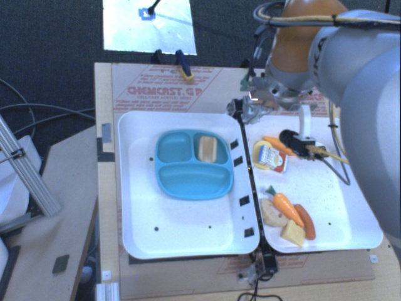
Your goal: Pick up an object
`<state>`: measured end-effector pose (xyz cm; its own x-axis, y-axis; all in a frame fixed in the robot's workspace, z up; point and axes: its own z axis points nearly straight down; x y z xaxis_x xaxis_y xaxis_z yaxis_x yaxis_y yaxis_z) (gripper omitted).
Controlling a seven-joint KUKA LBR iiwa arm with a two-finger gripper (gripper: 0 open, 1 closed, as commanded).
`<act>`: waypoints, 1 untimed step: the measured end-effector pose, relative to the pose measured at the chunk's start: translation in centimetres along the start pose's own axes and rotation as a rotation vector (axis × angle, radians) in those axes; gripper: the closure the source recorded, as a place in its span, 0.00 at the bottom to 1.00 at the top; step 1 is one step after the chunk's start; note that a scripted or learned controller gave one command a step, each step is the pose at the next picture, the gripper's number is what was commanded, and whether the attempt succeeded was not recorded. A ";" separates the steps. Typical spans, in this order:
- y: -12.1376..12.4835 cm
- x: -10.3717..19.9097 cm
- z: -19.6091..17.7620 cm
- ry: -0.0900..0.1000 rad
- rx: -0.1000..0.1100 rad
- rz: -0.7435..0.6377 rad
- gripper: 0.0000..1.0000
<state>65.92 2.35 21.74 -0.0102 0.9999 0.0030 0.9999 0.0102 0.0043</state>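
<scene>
My gripper (245,109) hangs over the far end of the divider between the two white bins, under the orange wrist band (301,24). In the right bin (351,205) lie a red and white pouch (270,157), a small carrot (277,144) just behind it, a larger carrot (285,204), a red sausage (306,221), a yellow cheese wedge (292,232) and a pale round slice (271,213). The left bin (138,187) holds a blue divided plate (188,177) with a slice of bread (207,148) in its far right compartment. Nothing shows in the gripper.
A black fitting (296,140) with a yellow cable (332,155) trails over the far part of the right bin. The arm's grey body (363,74) covers the right bin's far right corner. Black clips (243,200) line the divider. A blue clamp (183,63) sits behind the bins.
</scene>
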 end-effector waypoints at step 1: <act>1.7 0.4 -1.1 -0.002 0.000 0.004 1.00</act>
